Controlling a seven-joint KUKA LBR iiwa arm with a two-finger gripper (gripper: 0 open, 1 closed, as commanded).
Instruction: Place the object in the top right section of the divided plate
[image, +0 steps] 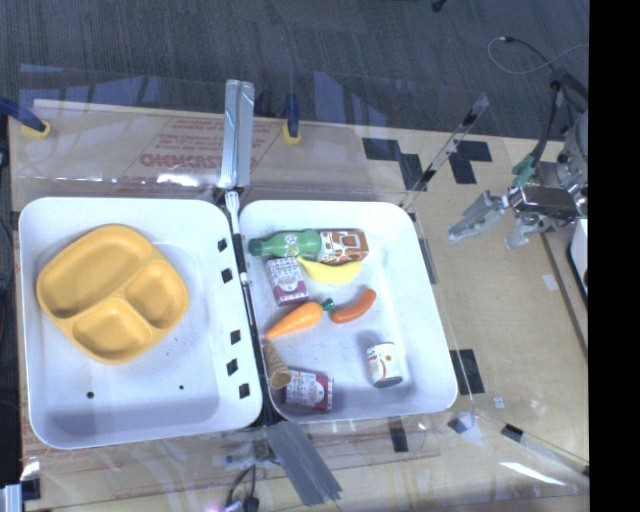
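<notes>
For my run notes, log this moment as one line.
gripper: open, right of bins | yellow divided plate: left bin, nothing on it | toy foods: right bin | placement: not started

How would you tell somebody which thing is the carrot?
Look in the right white bin, the one full of toy food. Near its middle, just below the banana, lies the carrot. It is the orange cone with a small green tip, touching the plain orange sausage on its right.

You saw the claw (492, 222) spread open over the bare desk (500, 320), right of both bins | yellow divided plate (112, 291) sat in left bin (120, 400) | right bin (415, 300) held green bottle (286, 243), banana (332, 269), carrot (295, 320), sausage (353, 306), can (383, 364).
</notes>
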